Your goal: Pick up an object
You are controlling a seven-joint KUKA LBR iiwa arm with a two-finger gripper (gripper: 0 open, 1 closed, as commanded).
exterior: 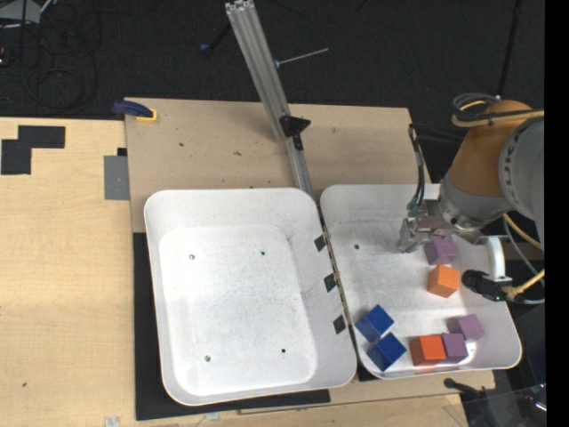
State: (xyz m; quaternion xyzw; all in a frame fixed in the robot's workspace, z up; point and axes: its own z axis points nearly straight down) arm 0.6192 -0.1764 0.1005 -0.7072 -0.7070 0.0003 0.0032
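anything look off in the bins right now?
Nothing stands out. Blocks all sit inside the right bin, most bunched at its near edge; a purple block lies beside the claw. No spills or damage visible.

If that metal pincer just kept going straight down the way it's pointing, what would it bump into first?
Most likely the bare white floor of the right bin. The pincer points down just left of a purple block, so it might graze that block's edge; depth is hard to judge from this slanted view.
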